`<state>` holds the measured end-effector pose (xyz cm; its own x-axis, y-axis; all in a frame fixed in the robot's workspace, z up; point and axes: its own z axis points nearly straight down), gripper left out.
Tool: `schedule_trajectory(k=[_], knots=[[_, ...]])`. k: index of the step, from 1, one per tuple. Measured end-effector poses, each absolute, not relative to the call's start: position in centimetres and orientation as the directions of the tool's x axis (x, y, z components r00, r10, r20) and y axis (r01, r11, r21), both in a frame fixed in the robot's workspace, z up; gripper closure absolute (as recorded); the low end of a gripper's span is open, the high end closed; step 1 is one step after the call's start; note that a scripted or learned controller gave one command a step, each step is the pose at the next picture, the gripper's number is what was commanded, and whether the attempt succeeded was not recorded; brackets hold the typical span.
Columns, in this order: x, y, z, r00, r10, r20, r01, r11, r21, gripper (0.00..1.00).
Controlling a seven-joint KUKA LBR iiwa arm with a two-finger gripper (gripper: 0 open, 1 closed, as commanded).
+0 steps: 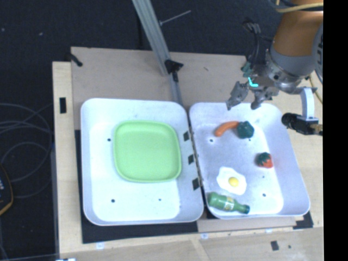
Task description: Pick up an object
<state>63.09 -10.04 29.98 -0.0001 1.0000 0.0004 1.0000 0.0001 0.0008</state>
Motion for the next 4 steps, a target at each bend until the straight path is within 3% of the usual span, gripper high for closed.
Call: schedule_trajectory(k=[1,3,4], knots=[[63.1,-10.0,30.0,0.0,1.0,0.0,1.0,0.0,0.001,0.0],[62.1,-10.9,19.0,0.001,1.0,0.0,1.0,-0.001,-0.004,0.0],[62.6,-10.5,13.0,0.001,1.0,0.0,1.0,-0.001,-0.005,0.0]])
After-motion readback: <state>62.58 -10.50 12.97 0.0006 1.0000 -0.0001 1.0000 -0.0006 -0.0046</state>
